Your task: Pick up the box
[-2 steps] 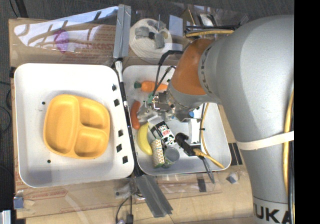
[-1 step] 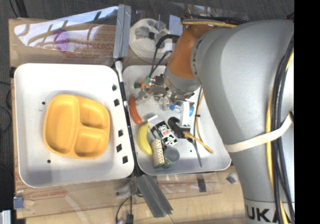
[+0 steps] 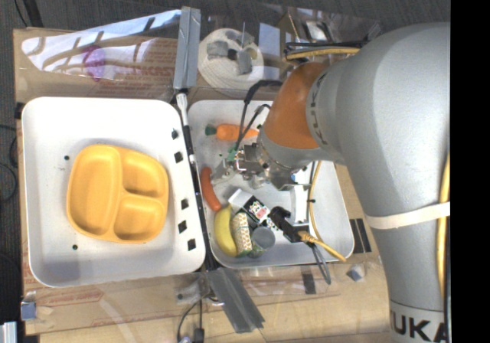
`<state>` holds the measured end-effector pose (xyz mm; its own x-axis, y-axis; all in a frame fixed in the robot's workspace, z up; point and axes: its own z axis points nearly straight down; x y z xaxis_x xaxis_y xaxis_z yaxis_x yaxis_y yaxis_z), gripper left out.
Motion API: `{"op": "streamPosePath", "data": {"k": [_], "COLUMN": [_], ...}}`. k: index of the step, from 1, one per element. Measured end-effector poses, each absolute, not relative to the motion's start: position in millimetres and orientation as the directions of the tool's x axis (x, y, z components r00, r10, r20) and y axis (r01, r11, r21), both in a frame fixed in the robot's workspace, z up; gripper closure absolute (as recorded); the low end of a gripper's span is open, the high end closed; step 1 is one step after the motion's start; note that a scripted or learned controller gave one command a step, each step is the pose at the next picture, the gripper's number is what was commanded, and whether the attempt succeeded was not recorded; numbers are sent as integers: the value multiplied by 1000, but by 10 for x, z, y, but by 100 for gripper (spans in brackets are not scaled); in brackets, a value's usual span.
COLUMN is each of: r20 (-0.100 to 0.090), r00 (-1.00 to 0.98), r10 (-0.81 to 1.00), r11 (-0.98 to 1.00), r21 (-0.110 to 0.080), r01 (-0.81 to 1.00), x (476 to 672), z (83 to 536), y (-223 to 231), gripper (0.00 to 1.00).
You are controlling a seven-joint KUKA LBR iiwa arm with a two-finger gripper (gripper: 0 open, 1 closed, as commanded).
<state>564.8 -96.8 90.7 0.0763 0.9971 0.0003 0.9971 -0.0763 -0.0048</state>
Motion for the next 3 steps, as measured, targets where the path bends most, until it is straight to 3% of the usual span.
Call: {"op": "streamPosePath", "data": {"k": [1, 3], "r20": [1, 1], "r00": [-38, 46], "r10": [999, 999], "r11": [38, -46], "r21": [-5, -3], "r01": [999, 999], "x": [6567, 4948], "z": [908, 911], "y": [-1027, -1051], "gripper": [0, 0]}}
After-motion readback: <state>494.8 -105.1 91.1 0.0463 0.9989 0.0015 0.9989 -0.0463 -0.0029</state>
